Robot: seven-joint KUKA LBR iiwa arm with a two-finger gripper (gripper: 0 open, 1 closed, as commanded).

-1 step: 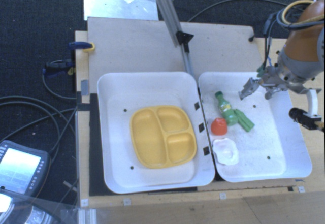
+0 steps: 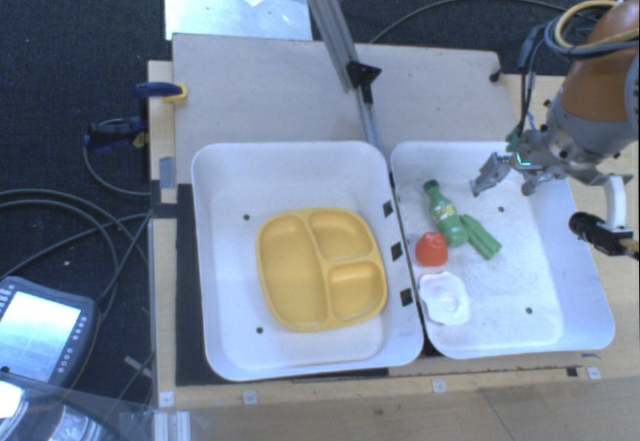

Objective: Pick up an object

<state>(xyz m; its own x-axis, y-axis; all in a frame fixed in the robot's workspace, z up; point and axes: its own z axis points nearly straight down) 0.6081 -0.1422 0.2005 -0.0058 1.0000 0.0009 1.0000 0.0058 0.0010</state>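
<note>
The gripper [image 2: 512, 176] is seen over the upper part of the right bin [image 2: 575, 314], its two fingers spread apart with nothing between them; it is carried by the arm [image 2: 598, 79], which enters from beyond the bin's far right edge. A green bottle [image 2: 443, 214] lies tilted on the bin floor just below and left of the gripper, apart from it, and is judged the likeliest thing to be picked. A green block [image 2: 481, 237] is touching the bottle's lower end, an orange cap [image 2: 431, 249] sits just beside it, and a small white cup [image 2: 444, 297] lies below the cap. The crowding is judged a risk to a clean grasp. Left of the right bin, a yellow divided tray [image 2: 322, 267] is held by the left bin [image 2: 230, 329]
</note>
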